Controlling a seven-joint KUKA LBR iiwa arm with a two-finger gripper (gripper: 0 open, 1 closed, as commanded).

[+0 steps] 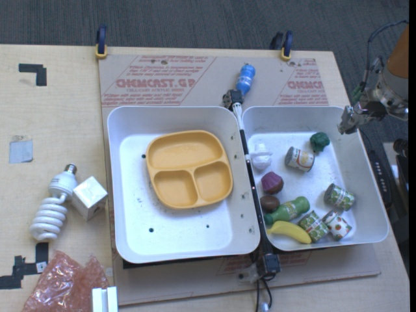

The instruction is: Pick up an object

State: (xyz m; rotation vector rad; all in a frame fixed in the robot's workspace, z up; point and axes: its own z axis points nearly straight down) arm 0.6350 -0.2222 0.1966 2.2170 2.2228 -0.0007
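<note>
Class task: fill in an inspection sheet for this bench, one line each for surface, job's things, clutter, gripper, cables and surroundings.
Surface: bench with printed board under two white bins.
Job's things: right bin holds a banana, green bottle, cans, purple item and other small items; left bin holds an orange tray.
Clutter: bulb, white cube, red mesh bag on the bench; blue bottle on the board.
Gripper: gripper over the right bin's far right corner, holding nothing seen.
Cables: cable at front edge.
Surroundings: grey floor, blue clamps.
</note>
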